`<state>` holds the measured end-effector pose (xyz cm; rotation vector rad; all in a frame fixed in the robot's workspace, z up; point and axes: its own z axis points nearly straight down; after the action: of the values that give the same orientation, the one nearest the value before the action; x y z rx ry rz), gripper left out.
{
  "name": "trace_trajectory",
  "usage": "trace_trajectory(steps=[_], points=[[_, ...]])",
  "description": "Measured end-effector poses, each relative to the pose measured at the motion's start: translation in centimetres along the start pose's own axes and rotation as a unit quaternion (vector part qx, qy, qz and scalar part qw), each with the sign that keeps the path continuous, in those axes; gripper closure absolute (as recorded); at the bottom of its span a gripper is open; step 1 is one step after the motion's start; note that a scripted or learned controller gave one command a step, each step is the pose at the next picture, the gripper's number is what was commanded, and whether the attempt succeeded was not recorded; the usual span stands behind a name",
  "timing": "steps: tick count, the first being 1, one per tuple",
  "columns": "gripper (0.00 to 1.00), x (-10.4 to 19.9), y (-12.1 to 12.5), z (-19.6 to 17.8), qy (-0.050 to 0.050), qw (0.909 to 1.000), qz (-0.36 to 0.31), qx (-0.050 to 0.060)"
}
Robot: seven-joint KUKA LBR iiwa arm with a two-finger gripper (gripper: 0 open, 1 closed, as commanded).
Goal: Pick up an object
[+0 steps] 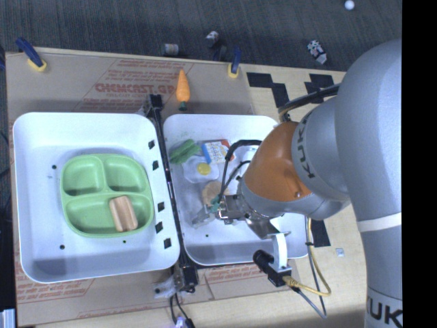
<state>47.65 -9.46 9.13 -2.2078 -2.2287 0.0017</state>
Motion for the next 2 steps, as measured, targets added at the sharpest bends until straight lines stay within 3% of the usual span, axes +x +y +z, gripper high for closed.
trace_trajectory(steps=[1,2], points=[[1.0,-0.1,0.1,-1.0,-0.001,1.0,-0.003,0.0],[1.0,-0.1,0.2,-2.0,-0.001,1.0,-0.006,0.0]])
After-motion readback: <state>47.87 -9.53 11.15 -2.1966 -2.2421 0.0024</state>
